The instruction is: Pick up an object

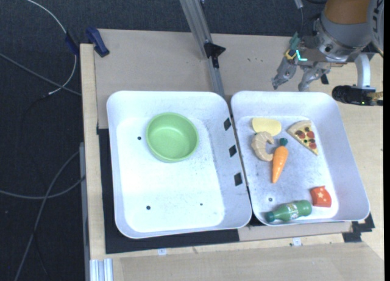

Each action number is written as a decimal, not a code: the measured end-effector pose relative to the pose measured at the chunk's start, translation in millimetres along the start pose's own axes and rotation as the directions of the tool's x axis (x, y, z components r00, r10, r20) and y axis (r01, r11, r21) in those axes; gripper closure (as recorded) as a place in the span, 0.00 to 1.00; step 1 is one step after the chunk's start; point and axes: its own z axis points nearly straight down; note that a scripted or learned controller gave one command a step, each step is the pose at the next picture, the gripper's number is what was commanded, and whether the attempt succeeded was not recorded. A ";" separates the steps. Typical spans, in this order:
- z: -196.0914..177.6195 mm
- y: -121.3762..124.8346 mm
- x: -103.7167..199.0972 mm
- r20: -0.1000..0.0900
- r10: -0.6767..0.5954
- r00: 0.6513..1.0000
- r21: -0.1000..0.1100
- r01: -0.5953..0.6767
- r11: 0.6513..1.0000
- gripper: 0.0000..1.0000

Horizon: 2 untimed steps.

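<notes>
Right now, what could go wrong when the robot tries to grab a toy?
The carrot lies touching the beige piece, so the gripper might bump or catch both. The green bottle sits against the right bin's near wall, leaving fingers little room, and it may roll.

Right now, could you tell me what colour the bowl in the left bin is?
The bowl is light green, seen clearly in the overhead camera view.
</notes>
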 end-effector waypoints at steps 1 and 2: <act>-5.0 1.3 0.0 0.001 0.000 1.000 -0.009 0.001 1.000 0.00; 55.7 0.3 -6.4 0.002 0.001 1.000 -0.003 -0.001 1.000 0.00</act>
